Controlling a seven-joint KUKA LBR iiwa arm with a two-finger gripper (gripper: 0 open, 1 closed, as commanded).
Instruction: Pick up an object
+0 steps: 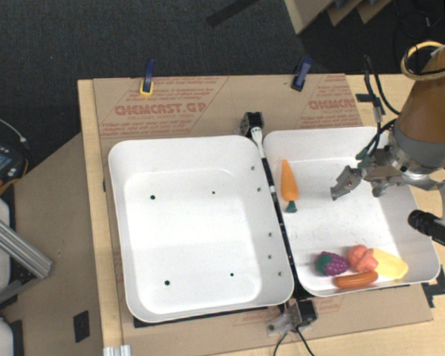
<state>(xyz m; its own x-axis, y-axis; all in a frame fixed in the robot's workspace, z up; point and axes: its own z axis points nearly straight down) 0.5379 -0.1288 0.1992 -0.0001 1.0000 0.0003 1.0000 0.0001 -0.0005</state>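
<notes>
The right bin (321, 150) holds several toy foods. An orange carrot with a green stem (288, 181) lies along its left wall. At its front right sit a purple grape bunch (332, 264), a pink-orange lump (363, 258), a yellow piece (391, 264) and a red-orange sausage (355, 280), packed close together. My gripper (362, 181) hangs over the bin's right half, to the right of the carrot and behind the cluster. Its fingers are spread wide, with nothing between them.
The left bin (132, 163) lies beside it, the two sharing a dark middle divider (275, 212). Both rest on a cardboard sheet (203, 96) held by blue clamps (148, 78) at the back. A black bracket (433, 228) juts in at the right.
</notes>
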